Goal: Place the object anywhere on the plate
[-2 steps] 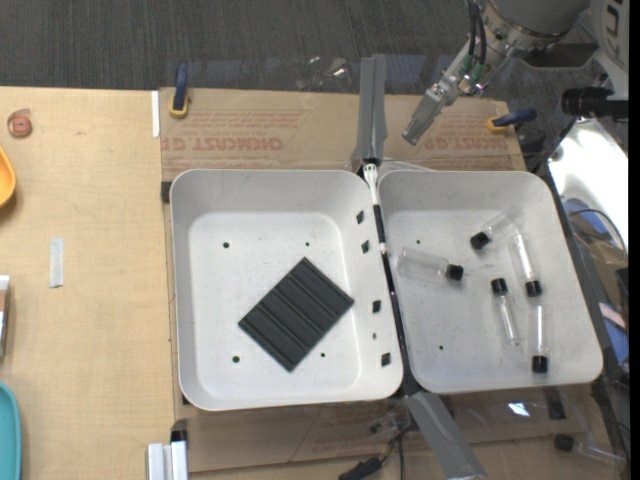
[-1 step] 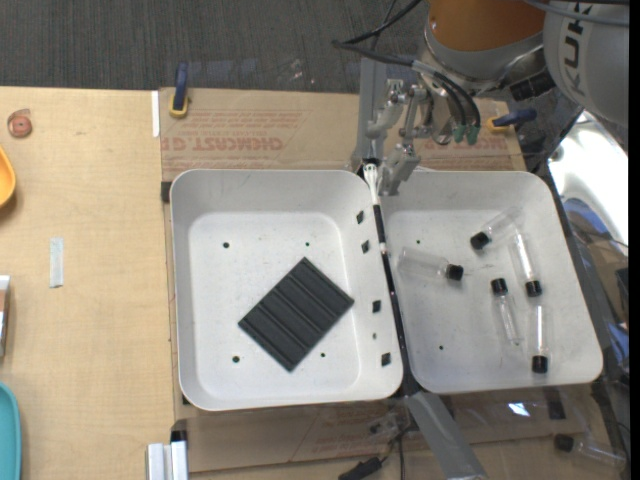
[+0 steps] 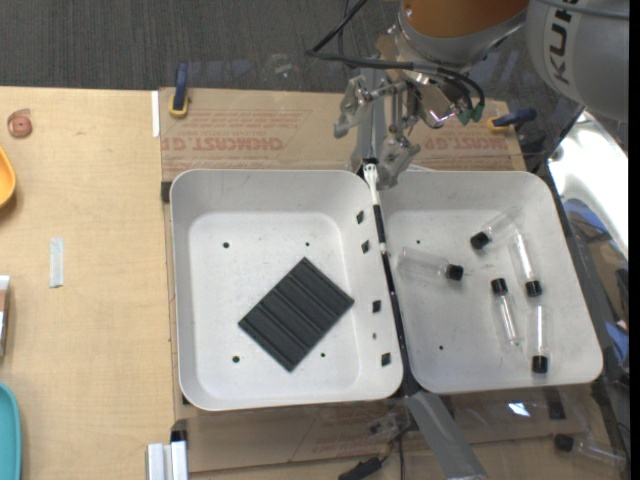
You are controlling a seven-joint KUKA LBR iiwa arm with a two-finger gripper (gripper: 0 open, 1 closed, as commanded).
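A dark grey ribbed plate (image 3: 297, 312) lies flat and skewed in the left bin (image 3: 200, 268), a little below its middle. Several clear tubes with black caps lie in the right bin (image 3: 440, 368): one (image 3: 425, 266) close to the divider, one (image 3: 497, 230) farther back, and others (image 3: 522, 263) toward the right wall. My gripper (image 3: 378, 146) hangs over the far rim where the two bins meet, above and behind all the tubes. Its metal fingers (image 3: 352, 111) stand apart, open, with nothing between them.
Brown cardboard (image 3: 260, 133) lies beyond the bins under blue clamps (image 3: 180, 88). The bins' shared divider (image 3: 385, 268) carries small black clips. A wooden bench top (image 3: 80, 268) spreads to the left, with an orange dish (image 3: 5, 183) at its edge.
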